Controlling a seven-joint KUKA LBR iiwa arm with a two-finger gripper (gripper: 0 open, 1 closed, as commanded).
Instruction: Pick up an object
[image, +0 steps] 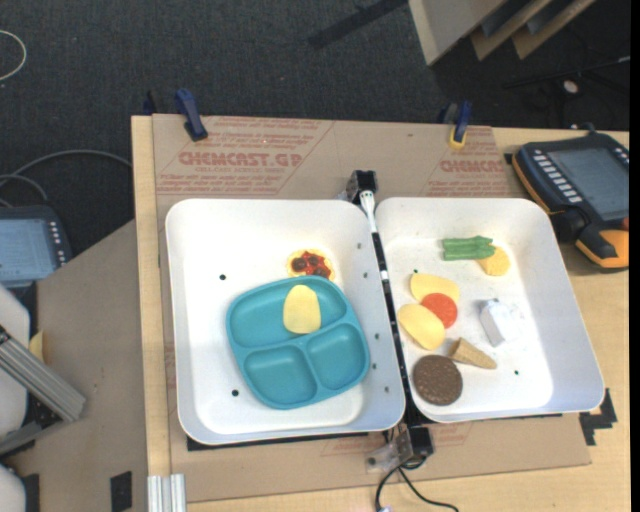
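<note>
Brown board (250, 160) printed "CHEMCAST" bears two white bins (200, 250); dark carpet (200, 50) at twelve o'clock; gripper state cannot be told.

Control pendant (578, 182): a dark grey handheld casing is seen, possibly the robot's own.
Screen (592, 178): a pale grey-blue panel is set in it.
Keys (548, 172): small, ranged in a row.
Bumper (612, 246): orange-yellow.
</note>
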